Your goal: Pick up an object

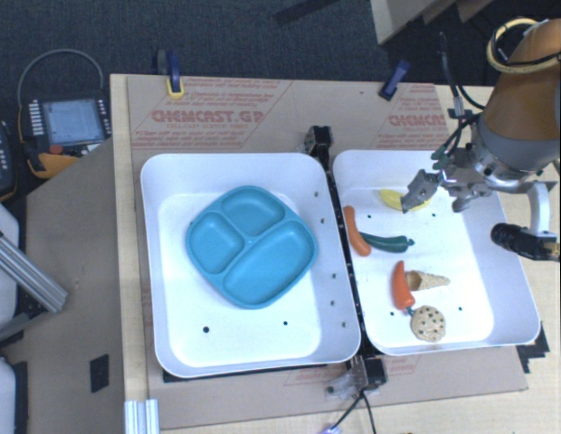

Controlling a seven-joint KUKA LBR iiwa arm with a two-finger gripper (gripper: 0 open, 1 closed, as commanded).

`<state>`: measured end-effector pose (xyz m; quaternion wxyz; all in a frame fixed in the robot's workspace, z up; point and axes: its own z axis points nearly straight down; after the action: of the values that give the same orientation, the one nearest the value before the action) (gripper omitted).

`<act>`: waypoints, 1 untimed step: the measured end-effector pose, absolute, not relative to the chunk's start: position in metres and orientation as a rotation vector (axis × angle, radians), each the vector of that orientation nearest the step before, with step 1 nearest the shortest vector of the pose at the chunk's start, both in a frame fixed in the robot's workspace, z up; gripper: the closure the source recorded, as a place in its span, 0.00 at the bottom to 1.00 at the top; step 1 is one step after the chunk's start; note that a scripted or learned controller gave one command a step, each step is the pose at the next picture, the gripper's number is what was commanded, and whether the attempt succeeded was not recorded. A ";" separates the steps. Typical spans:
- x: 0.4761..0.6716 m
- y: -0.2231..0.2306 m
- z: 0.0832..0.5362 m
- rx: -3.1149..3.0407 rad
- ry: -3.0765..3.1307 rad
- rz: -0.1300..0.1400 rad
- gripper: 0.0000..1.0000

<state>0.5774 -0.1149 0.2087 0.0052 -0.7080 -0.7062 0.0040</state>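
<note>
The left bin [163, 242] held a blue plate [251, 245] with three parts, sitting in the middle. In the right bin [507, 324], an orange hot dog [356, 231] lay by the left wall, then a green pepper [386, 240], a carrot [403, 287], an ice cream cone [429, 281], and a cookie [428, 323] near the front edge. The gripper [441, 192] hung open near the back edge, one finger over a yellow banana [394, 199], holding nothing, so no toy was picked up yet
</note>
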 end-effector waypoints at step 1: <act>0.580 -0.115 0.215 -2.221 -2.221 0.000 0.00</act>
<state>0.5802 -0.1147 0.2151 0.0002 -0.7071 -0.7072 0.0001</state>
